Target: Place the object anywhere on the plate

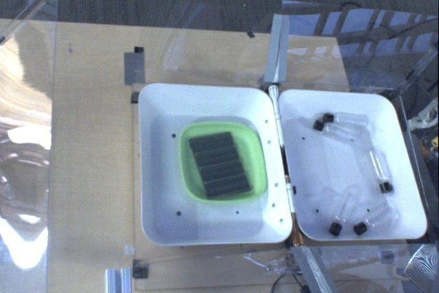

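Currently: dark ridged block (219,165) lies flat on green plate (255,162), left bin (154,168) | clear black-capped vials (379,171) scattered, right bin (405,168) | end effector state: cannot tell

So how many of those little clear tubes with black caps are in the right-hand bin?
4, as far as I can tell: one near the top left, one at the right side, and two at the bottom. They're see-through, so another could be missed.
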Controlling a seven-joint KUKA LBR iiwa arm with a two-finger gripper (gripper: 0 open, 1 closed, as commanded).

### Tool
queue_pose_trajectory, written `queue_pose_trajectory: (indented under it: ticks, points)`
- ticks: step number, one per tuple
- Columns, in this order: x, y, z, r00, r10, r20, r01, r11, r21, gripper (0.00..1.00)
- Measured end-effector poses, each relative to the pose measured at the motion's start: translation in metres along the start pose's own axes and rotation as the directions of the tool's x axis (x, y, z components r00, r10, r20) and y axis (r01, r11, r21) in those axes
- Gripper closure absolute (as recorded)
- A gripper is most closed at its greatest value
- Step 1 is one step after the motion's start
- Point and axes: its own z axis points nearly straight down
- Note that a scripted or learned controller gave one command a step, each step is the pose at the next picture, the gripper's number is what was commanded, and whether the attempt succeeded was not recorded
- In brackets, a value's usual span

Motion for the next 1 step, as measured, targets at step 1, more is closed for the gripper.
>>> queue_pose_trajectory:
  ticks: [1]
  points:
    - [-0.0005,-0.0011,0.0401,1.000,0.024,0.003,-0.024,1.000,0.006,0.00]
